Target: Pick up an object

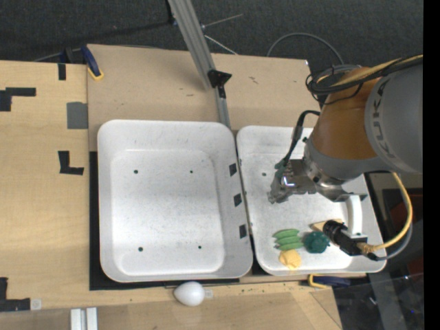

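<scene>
While our gripper point(280, 188) hangs over the right bin point(258, 150), nothing is picked.
We cannot tell how it is set; the green piece point(287, 237), yellow piece point(291, 258) and teal piece point(316, 242) cluster at the near edge, so descending here risks closing on bare floor.

The two shallow plastic bins, the left one point(165, 198) and the right one point(265, 157), are white with tiny dark speckles. Near the right bin's front edge lie a bumpy green toy point(287, 237), a small yellow toy point(291, 258) and a dark teal toy point(316, 242). The big robot arm point(371, 126) is grey with an orange band. A white egg-shaped thing point(189, 293) sits on the tan wooden bench point(41, 184).
</scene>
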Robot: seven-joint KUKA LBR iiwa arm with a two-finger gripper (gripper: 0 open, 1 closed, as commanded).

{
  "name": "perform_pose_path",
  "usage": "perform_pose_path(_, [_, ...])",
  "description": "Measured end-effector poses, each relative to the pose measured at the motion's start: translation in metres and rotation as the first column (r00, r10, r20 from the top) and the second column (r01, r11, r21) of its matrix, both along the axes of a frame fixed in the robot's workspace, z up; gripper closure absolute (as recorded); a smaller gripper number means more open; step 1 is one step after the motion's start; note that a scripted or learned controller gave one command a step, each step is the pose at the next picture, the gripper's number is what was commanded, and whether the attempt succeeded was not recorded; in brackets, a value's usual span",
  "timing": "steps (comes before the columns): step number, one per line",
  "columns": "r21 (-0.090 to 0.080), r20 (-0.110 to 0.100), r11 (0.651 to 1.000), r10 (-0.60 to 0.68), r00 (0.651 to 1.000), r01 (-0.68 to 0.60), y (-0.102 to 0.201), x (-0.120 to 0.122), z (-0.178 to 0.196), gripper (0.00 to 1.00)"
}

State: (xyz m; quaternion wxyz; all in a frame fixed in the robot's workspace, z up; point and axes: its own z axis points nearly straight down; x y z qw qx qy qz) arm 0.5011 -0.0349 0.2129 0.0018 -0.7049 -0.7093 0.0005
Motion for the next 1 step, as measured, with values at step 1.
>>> perform_pose_path(1, [0.000,0.000,1.000,0.001,1.000,-0.001,0.0514,-0.0122,0.0049,1.00])
